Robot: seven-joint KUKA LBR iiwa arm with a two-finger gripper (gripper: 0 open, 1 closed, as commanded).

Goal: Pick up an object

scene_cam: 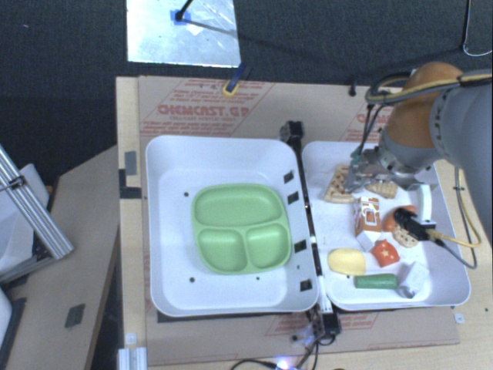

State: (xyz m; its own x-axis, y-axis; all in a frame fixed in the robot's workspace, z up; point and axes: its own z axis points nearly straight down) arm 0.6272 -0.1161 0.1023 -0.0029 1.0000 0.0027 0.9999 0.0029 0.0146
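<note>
Reaching step: jaws (356, 177) low in right white bin (454, 284), just above tan waffle-like toy cracker (337, 185); jaw state impossible to tell. Next: settling squarely around it, closing.

Arm (431, 110) came in from 3 o'clock; gripper (356, 177) sat low over waffle (337, 185) in right bin (454, 284). Yellow lemon (347, 262), red piece (384, 253) & green veg (376, 281) lay twd 6 o'clock. Left bin (166, 206) held green divided tray (240, 228).

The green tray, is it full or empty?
Empty. The green tray in the left bin shows bare compartments; the toy food lies in the right bin.
</note>
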